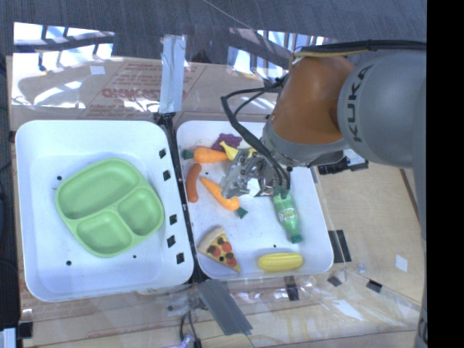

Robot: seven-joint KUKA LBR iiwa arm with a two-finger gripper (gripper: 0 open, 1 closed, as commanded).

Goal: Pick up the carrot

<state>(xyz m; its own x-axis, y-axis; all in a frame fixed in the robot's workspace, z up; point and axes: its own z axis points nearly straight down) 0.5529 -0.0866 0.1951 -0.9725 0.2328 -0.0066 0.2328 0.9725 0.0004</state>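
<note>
Right bin (319, 227): two carrots (219, 193) (208, 154), one bottle (286, 214).

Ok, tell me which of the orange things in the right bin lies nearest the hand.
The carrot lying diagonally mid-bin, green end lower right, just left of the hand. The other carrot lies nearer the far wall; the sausage hugs the left wall.

A green sectioned plate (109, 206) lies in the left bin (29, 194), well away from the pincer on its far left. In the right bin (322, 252), a green bottle (287, 214) lies just below and right of the pincer — close beside it. A pizza slice (220, 249) sits lower left of the pincer, and a yellow corn cob (280, 261) lies below it. A purple item (230, 141) peeks out above the pincer.
</note>
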